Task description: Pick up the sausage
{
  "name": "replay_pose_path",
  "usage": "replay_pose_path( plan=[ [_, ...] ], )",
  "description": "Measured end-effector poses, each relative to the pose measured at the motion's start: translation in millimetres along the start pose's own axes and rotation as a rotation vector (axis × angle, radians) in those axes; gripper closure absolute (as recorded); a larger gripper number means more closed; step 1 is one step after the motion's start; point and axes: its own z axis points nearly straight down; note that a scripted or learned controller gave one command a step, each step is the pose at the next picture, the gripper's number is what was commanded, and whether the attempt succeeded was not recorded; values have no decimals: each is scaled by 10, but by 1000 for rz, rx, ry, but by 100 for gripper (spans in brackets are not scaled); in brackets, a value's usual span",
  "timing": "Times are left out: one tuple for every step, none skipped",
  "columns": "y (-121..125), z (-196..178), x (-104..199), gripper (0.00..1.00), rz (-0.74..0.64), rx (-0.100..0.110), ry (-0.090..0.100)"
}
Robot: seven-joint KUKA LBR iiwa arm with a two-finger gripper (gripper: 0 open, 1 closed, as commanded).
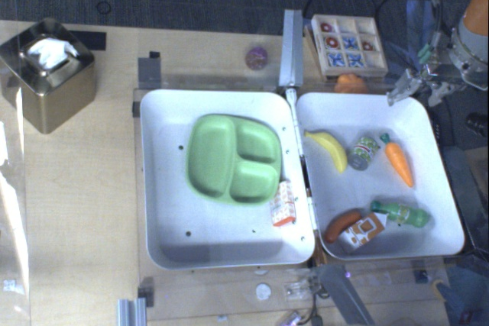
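The sausage, reddish brown and short, lies in the right bin near its front left corner. A white and orange carton touches its right end. My gripper hovers over the far right corner of that bin, well away from the sausage. Its two fingers stand apart, open, with nothing between them.
The right bin also holds a banana, a small can, a carrot and a green bottle. In the left bin lie a green divided plate and a small carton. A tic-tac-toe board sits behind the bins.
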Motion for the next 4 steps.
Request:
replay_pose_path(
  plan=[
    [-201, 123, 27, 0, -313, -2, 0],
    [-940, 849, 193, 0, -469, -1, 0],
    [-1483, 1652, 865, 0, -680, -13, -7],
    [-1431, 1516, 866, 100, -678, -26, -13]
  ],
)
